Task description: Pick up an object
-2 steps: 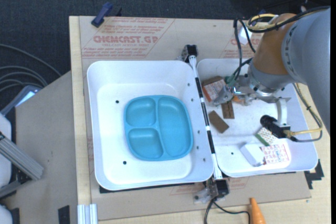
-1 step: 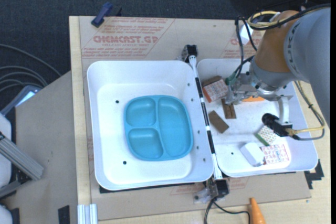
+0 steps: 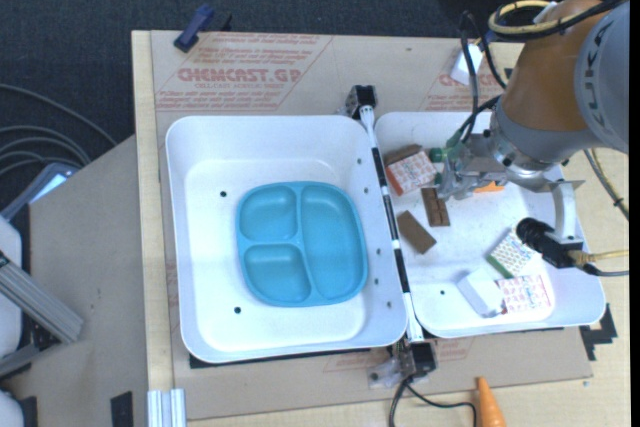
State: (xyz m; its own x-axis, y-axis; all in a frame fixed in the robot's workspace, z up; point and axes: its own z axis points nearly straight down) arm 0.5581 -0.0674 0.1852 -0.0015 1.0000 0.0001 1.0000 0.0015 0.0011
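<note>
Tool (image 3: 455, 180): at the upper middle of the right bin (image 3: 440, 275), low over its contents; whether it stands wide or narrow cannot be told, and nothing is seen held in it. Counter (image 3: 240, 75): pale board carrying both bins. Left bin (image 3: 190, 145): holds one blue divided tray (image 3: 300, 243), lying flat at centre with bare floor all round. Right bin, left part: red-and-white carton (image 3: 410, 171) close to the dividing rim, just left of the tool; two brown slabs, one (image 3: 435, 207) under the tool, one (image 3: 417, 233) below it towards the rim. Right bin, lower part: white block (image 3: 478, 293), then two patterned packets (image 3: 512, 256) (image 3: 527, 293) near the lower wall. Likely object: the carton, being nearest. Judged light, stiff-sided and somewhat crushable, best taken across its shorter sides. The brown slabs look thin and flat, and harder to get under. Clearance: rim close on the carton's left and the upper brown slab close below, so little room there; open floor at the bin's centre.
</note>
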